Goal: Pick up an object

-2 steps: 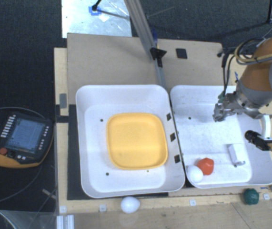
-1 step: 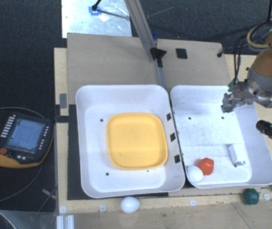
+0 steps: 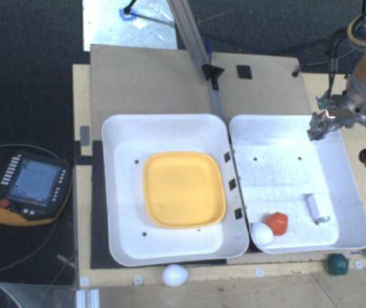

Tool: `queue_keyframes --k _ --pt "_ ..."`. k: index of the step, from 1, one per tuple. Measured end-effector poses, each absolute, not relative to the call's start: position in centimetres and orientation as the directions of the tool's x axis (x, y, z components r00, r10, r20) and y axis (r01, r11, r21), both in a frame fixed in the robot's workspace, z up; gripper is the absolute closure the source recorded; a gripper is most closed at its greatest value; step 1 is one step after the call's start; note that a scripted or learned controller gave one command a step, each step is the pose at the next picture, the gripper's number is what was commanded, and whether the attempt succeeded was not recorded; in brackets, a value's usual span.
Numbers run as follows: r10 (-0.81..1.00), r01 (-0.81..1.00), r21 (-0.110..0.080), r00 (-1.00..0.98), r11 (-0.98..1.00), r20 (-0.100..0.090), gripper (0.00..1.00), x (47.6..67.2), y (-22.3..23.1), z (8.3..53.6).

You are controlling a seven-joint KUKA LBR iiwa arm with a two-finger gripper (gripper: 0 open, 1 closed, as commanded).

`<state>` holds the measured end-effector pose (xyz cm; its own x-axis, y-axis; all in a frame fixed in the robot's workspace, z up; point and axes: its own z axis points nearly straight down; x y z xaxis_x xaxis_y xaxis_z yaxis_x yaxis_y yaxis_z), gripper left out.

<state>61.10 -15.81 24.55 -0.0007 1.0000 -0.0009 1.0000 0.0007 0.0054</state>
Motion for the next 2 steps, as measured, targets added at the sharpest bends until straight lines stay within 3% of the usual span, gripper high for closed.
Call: queue_keyframes --k 2 --pt "1.0 1.0 0.001 -0.005 0.005 0.001 1.0 65.6 -6.2 23.3"
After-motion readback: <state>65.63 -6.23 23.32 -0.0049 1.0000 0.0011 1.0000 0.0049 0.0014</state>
